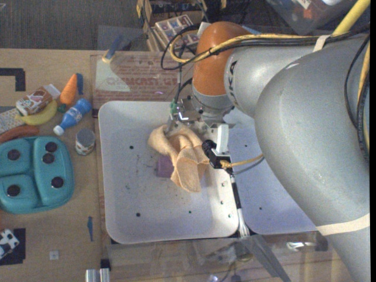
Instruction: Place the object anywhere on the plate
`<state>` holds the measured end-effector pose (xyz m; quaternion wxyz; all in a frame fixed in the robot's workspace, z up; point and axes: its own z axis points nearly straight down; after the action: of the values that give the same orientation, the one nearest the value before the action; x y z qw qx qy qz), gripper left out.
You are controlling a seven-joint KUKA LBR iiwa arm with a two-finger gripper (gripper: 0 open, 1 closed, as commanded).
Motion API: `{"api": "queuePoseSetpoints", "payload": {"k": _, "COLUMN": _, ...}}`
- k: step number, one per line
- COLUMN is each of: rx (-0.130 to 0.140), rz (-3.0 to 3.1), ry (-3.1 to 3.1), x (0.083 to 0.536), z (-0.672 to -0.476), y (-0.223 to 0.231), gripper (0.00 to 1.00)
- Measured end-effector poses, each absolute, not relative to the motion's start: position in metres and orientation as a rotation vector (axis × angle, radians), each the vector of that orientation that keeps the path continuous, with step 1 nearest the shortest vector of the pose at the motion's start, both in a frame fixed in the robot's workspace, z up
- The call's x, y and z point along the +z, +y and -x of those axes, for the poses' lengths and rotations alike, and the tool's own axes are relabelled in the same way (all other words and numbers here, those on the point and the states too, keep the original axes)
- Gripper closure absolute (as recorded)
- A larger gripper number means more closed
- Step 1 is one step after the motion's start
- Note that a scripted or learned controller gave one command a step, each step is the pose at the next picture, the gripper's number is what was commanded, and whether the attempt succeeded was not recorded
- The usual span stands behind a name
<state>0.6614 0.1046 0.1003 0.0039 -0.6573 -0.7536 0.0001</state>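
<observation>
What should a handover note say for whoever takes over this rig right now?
Gripper: low over the left bin, at the top edge of a tan cloth; finger state hidden by the wrist.
Things: the cloth lies crumpled in the left bin, with a small purple object partly under its left side.
Done: nothing visibly placed.
Left: I can't make out a plate; find it, then place the object.

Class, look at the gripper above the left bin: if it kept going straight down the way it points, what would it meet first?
Most likely the tan cloth bunched directly beneath the gripper, before the white bin floor; depth is hard to judge from this slanted view.
</observation>
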Motion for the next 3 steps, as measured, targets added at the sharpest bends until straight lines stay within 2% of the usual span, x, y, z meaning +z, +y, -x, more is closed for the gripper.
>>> {"api": "queuePoseSetpoints", "payload": {"k": 3, "rx": 0.000, "rz": 2.060, "ry": -2.362, "x": 0.1006, "z": -0.6614, "y": 0.1046, "gripper": 0.00}}
